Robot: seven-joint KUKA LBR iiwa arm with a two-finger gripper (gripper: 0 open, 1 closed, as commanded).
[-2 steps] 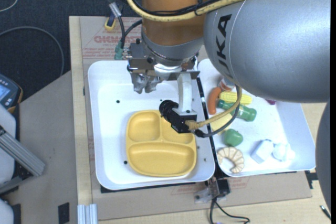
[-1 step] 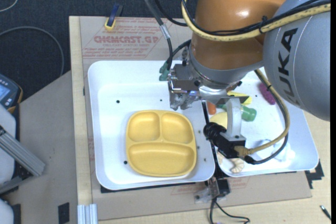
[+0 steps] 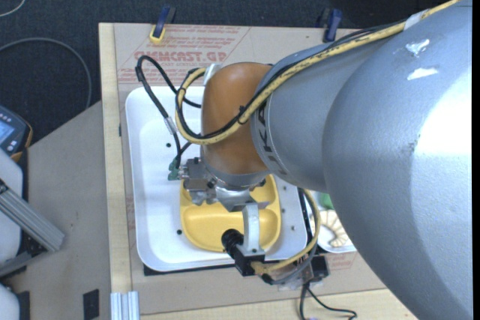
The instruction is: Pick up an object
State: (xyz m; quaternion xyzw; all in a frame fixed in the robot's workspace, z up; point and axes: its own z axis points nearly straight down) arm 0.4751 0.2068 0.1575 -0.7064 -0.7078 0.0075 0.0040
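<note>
Here the arm [image 3: 360, 146] reaches deep into the left bin [image 3: 142, 161], its orange band bulking over the wrist, and the gripper [image 3: 225, 195] is down low at the near end of that bin, right above a yellow dish [image 3: 201, 227]. The dish lies flat on the bin floor, close to the near wall, and the wrist hides its far part. Whether the gripper is spread or pressed together I cannot tell, since the wrist body covers it from above, and nothing shows the dish being held. By my reading the step in hand is the descent and close on the dish. To do it well, the close should land on a raised rim and not on the smooth hollow, which would likely let it slip; come straight down, stop short of pressing into the bin floor, then lift slowly and level. The loose cables [image 3: 161, 86] looping beside the wrist should stay free of the bin wall
</note>
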